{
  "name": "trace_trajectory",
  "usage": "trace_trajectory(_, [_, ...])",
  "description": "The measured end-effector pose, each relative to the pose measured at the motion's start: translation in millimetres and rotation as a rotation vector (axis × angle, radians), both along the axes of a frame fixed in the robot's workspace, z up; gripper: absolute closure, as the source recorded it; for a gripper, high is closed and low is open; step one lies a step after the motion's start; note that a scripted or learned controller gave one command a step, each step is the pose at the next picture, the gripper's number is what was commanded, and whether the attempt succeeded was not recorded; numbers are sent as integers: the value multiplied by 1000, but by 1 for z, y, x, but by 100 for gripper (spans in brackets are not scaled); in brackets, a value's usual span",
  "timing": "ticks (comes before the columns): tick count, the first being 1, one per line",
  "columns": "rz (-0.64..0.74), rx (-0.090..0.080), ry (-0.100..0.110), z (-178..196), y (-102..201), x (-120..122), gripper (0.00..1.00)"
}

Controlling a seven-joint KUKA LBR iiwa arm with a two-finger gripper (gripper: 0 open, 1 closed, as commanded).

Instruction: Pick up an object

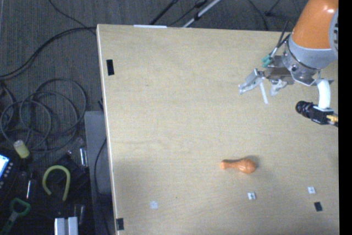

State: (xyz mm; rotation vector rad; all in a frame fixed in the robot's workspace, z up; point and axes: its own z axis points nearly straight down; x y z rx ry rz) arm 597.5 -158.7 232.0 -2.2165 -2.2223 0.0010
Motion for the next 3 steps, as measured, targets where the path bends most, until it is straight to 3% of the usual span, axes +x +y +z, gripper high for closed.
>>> trace_trajectory(1, [243,-3,-1,-42,3,46,0])
trace_trajectory(2, [306,-4,-1,-139,-22,70,0])
trace_trajectory(3, [581,-1,-3,-148,23,71,0])
